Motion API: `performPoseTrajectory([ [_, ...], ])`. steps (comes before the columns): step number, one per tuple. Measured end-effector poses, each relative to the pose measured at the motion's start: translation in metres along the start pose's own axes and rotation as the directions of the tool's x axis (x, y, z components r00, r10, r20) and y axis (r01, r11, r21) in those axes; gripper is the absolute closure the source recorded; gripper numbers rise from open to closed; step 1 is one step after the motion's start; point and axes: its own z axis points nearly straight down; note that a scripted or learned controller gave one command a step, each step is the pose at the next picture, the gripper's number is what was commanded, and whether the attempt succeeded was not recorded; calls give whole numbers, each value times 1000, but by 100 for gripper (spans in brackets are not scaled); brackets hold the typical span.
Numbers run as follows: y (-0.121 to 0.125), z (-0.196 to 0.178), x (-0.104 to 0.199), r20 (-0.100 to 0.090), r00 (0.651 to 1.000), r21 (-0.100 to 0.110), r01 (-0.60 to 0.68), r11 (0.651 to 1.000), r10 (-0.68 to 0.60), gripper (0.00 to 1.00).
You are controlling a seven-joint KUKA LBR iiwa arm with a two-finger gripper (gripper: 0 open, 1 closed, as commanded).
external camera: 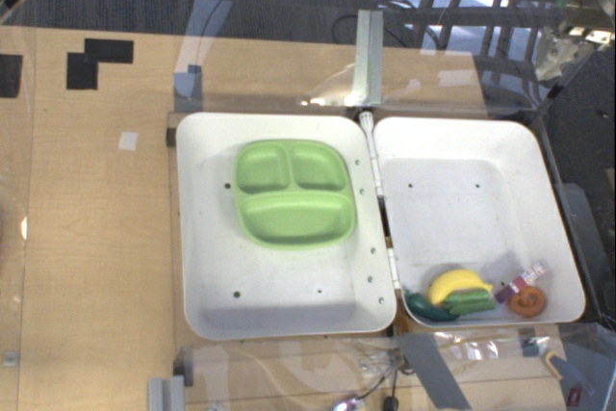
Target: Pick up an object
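The things to pick from lie bunched at about five o'clock in the right bin (481, 159): a yellow banana (458, 283), a green vegetable (452, 304) touching it just below, a small brown ring (526, 301) near them toward three o'clock, and a little purple and white thing (530, 276) just above the ring. The left bin (202, 207) holds a green plate (292, 192) with three parts, sitting in the middle. Both bins rest on the bench (87, 236). Nothing looks lifted, so the pick seems not yet begun. Whether the claw is apart or together cannot be told. Next, it likely needs to come over that corner and choose one toy, which may be hard because they crowd the bin's wall.
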Motion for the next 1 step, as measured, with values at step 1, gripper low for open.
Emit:
performPoseTrajectory([
  [1, -1, -77, 25, 0, 996, 1, 92, 996, -92, 100],
])
